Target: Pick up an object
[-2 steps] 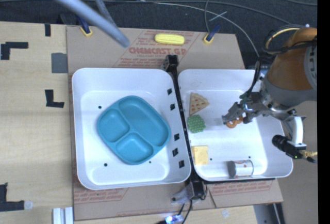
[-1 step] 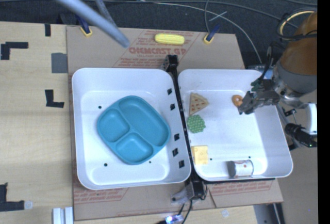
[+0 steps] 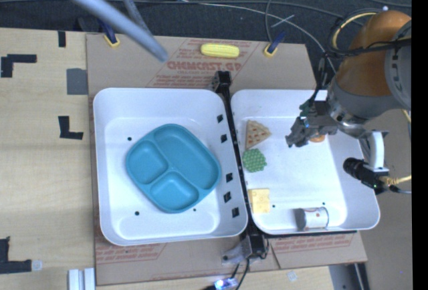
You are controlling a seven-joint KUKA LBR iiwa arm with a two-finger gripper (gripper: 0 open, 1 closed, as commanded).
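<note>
From my station I see the worktop (image 3: 40, 148) carrying a cardboard sheet (image 3: 194, 65) with two white bins side by side. The left bin (image 3: 110, 108) holds a blue divided tray (image 3: 172, 167). The grey arm (image 3: 368, 75) reaches over the right bin (image 3: 348, 212), and its gripper (image 3: 301, 135) hangs low near that bin's far right part; whether the jaws are spread or closed I cannot tell. Just beside the gripper sits a small orange object (image 3: 317, 137), partly hidden. In the right bin lie a tan triangular wedge (image 3: 256, 133), a green bumpy ball (image 3: 254, 160), a yellow square block (image 3: 260, 200) and a grey-and-white cylinder (image 3: 311, 217) on its side. A yellow banana-shaped piece (image 3: 219, 50) rests on the cardboard behind the bins.
</note>
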